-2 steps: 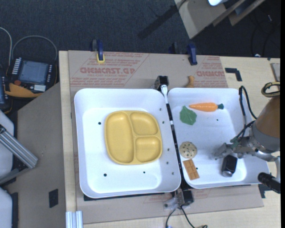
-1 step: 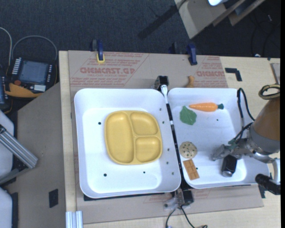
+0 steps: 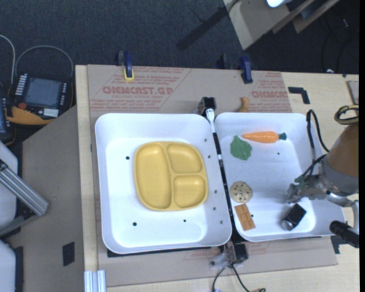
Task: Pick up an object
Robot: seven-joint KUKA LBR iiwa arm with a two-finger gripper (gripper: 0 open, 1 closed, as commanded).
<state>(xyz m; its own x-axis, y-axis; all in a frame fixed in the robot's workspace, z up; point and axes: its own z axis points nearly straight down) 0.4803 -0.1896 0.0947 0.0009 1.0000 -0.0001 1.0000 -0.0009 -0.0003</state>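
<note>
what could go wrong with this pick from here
The claw sits over bare floor of the right bin, apart from every item, so a grasp attempt here would likely catch nothing. The cookie and cracker lie flat near the bin's left wall, which may crowd a grasp there.

Noted dark blue-grey carpet floor (image 3: 142,28) on all visible sides of the bench (image 3: 88,199). Found bench top covered by a brown sheet (image 3: 188,85) printed with red lettering, held at the far edge by two blue clamps (image 3: 128,64). Recorded a handheld control pendant (image 3: 41,94) with a screen, well left of the bench, black cable (image 3: 43,50) looped behind it. Observed a slanted aluminium profile (image 3: 20,185) at lower left. Logged a beige frame (image 3: 268,23) at upper right, with bright glare (image 3: 276,3) at the top edge.
</note>
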